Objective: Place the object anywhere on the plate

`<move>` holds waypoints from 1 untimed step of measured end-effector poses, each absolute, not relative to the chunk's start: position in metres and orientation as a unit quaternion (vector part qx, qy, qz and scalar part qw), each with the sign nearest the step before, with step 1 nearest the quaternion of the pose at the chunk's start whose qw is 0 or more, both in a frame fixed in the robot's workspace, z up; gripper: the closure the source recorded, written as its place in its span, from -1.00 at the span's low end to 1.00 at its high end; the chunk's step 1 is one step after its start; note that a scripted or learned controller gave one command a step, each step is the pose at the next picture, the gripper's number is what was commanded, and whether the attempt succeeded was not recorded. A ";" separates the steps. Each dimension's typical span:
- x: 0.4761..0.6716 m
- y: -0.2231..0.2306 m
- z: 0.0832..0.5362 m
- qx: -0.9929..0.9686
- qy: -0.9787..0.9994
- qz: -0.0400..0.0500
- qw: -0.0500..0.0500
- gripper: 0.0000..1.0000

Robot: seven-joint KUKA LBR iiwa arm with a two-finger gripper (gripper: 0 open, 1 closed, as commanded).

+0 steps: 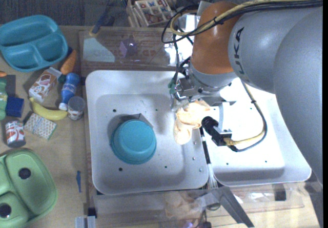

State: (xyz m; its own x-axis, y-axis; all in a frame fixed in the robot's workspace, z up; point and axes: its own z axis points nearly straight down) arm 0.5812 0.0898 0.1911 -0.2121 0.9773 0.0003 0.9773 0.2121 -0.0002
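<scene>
The tool (185,100) hangs below the orange-banded wrist over the ridge where the two white bins meet, directly above a pale yellow object (185,118). Whether the tool is spread or pressed together cannot be told, since the wrist body and cabling cover its tips; no grasp on the object can be confirmed. The pale yellow object, soft-looking and irregular in outline, lies against the right wall of the left bin (97,88), just under the tool. To the left of the tool, in the middle of the same bin, sits a round teal dish (134,141), taken here to be the plate named in the task; it stands apart from the object with bare bin floor between them. To the right of the tool lies the right bin (256,165), crossed by the arm (277,32). Well to the left of the tool, outside the bins, loose items rest on the surface, among them a banana (47,110) and a teal divided tray (33,42).

Step in hand, as judged: the pick, not the transfer. The next move calls for a secure hold on the object, a lift clear of the bin wall, then travel leftward to release over the teal dish.
</scene>
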 end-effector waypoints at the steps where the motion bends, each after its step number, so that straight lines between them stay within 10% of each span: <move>1: 0.564 0.148 0.219 -0.587 -0.810 -0.001 -0.001 1.00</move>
State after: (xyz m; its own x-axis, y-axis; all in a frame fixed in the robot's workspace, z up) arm 0.5637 0.1482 0.2189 -0.3116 0.9502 -0.0007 0.9502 0.3116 0.0022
